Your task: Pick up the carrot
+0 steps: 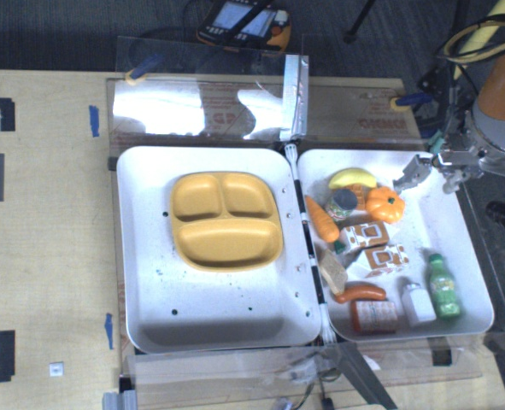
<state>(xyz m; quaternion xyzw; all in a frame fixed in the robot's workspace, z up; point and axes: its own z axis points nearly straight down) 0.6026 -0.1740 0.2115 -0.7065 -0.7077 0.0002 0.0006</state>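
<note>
The carrot (322, 219) is lying flat in the right bin, well apart from my jaws, below and to their left in the camera view. It is showing orange, tapered, slanting from upper left to lower right, its lower tip resting against the neighbouring toys.

A yellow compartment tray (226, 219) lies in the left white bin (141, 297). The right bin (470, 254) holds a banana (352, 178), a small orange pumpkin (384, 204), a patterned carton (376, 246), a sausage (361, 293), a green bottle (443, 285), a white bottle (418, 304) and a red-labelled can (376, 315). A handheld pendant (239, 22) rests beyond the tabletop (47, 229).
</note>
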